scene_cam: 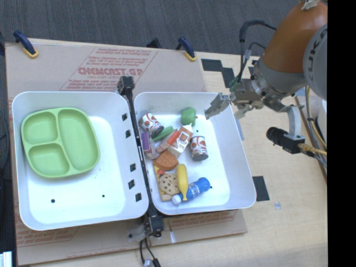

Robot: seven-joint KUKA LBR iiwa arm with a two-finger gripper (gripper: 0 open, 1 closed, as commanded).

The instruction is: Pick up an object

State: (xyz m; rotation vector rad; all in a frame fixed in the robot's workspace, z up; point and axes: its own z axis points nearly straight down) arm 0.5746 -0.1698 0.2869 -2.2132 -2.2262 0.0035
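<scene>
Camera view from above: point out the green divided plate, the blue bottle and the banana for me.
green divided plate [78, 135]: camera view, on its large right compartment.
blue bottle [198, 187]: camera view, on the middle of its blue body.
banana [182, 180]: camera view, on the middle of its yellow length.

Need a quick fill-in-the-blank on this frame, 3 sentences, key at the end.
1. The green divided tray lies in the ____ bin.
2. The blue bottle lies right beside the yellow ____.
3. The claw hovers over the right bin's ____ edge, near the green pepper.

Missing words: left; banana; far
</scene>
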